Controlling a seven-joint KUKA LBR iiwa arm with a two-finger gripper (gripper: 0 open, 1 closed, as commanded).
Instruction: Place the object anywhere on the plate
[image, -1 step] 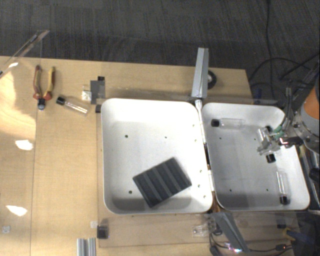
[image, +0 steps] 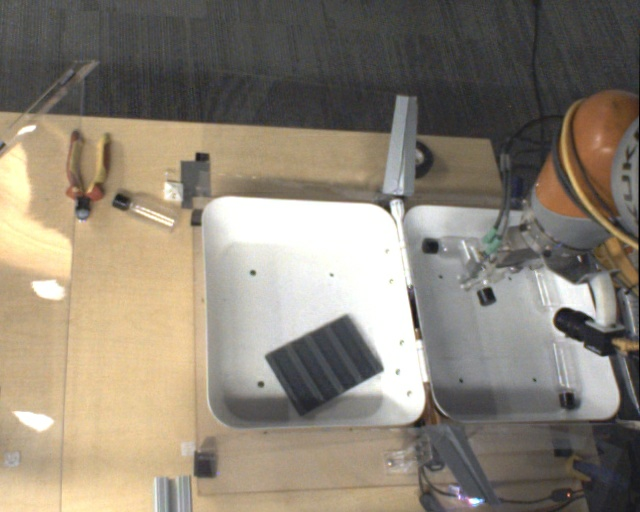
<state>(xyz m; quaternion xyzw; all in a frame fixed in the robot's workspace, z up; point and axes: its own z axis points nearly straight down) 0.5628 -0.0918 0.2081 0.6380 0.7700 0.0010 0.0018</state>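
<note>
Ribbed dark slab (image: 324, 364) in left bin (image: 230, 300), long axis diagonal.

Matt ribbed dark block (image: 324, 364), glossy white bin (image: 300, 240)

left bin (image: 300, 225): white, sat just beside the other one
dark ribbed block (image: 324, 364): lay tilted in the left bin, near its front edge
right bin (image: 500, 385): white, arm (image: 590, 170) hung over its far right part
gripper (image: 484, 272): low over the right bin's back half, kinda blurry
tabletop (image: 120, 340): red-handled pliers (image: 86, 172) and a small vial (image: 146, 209) sat far left
</note>
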